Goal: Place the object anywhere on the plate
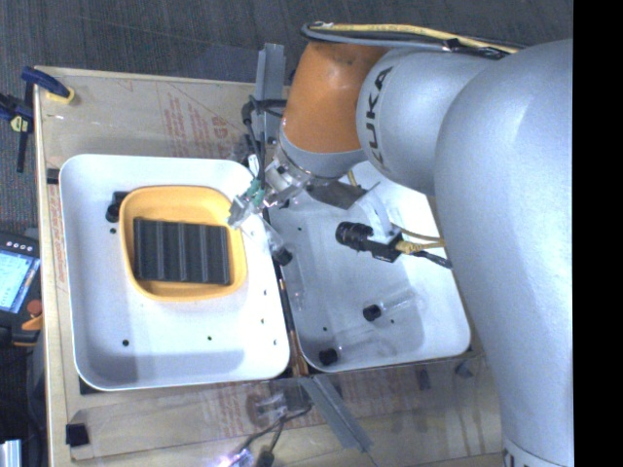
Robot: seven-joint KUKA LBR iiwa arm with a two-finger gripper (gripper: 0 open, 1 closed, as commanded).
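Robotics lab. A big grey industrial arm (467, 163) reaches over a plywood bench (146, 105) bearing two shallow white bins (88, 339). Clamps (49, 84) grip the bench edge; loose cables (419, 246); dark carpet floor (146, 17); handheld control screen (15, 280) at left.

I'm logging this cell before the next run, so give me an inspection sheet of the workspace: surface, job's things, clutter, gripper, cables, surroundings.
Surface: wooden bench bearing a left white bin and a right white bin side by side.
Job's things: yellow plate with a dark ribbed centre lies in the left bin; a small greenish object shows at the gripper tip, too small to identify.
Clutter: small dark bits in the right bin.
Gripper: gripper sits over the plate's right edge; finger state cannot be told.
Cables: black connector with yellow lead over the right bin; yellow cable along the arm top.
Surroundings: dark floor, blue clamp, lit screen at left.
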